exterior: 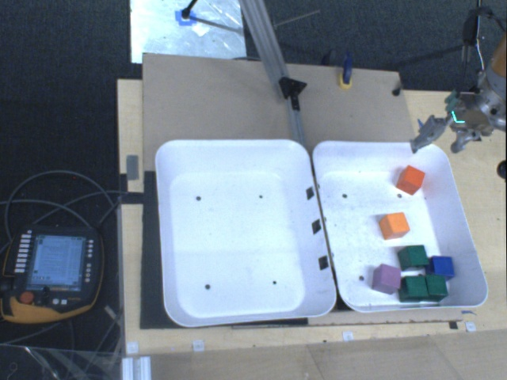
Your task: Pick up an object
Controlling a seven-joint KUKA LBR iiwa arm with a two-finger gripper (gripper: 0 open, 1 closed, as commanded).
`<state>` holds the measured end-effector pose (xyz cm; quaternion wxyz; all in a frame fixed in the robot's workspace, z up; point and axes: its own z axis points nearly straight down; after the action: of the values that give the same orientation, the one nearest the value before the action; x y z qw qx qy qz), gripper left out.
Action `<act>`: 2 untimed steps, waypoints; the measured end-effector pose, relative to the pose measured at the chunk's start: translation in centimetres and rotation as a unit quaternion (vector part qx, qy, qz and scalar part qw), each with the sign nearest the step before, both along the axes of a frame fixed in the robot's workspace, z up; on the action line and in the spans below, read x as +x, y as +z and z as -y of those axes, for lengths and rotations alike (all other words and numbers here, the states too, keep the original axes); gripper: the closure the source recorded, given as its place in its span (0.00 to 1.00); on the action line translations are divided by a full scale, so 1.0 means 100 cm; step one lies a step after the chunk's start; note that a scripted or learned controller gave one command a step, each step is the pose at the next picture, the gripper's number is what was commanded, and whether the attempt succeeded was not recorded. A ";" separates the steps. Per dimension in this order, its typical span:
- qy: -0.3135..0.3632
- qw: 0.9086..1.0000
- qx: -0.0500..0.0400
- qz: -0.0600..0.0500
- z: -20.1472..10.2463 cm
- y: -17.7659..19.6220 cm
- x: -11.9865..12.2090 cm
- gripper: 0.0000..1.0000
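Camera view: grey two-finger gripper point(445, 138) hangs over the upper right rim of the right shallow white plastic bin point(463, 220) — fingers spread, grasping nothing. Just below-left of it in that bin lies a red-orange cube point(410, 180) — an orange cube point(394, 226) further down.

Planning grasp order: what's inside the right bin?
Right bin holds six blocks: two orange, purple, blue, two green. The greens and blue sit clustered, so anything under them is covered.
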<state>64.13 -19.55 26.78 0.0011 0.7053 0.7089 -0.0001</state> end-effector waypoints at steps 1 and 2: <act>0.000 1.000 0.001 -0.002 -0.006 -0.056 0.008 0.00; 0.000 1.000 0.001 -0.002 -0.013 -0.104 0.015 0.00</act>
<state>65.58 -18.21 16.35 -0.0006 0.7052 0.7091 -0.0007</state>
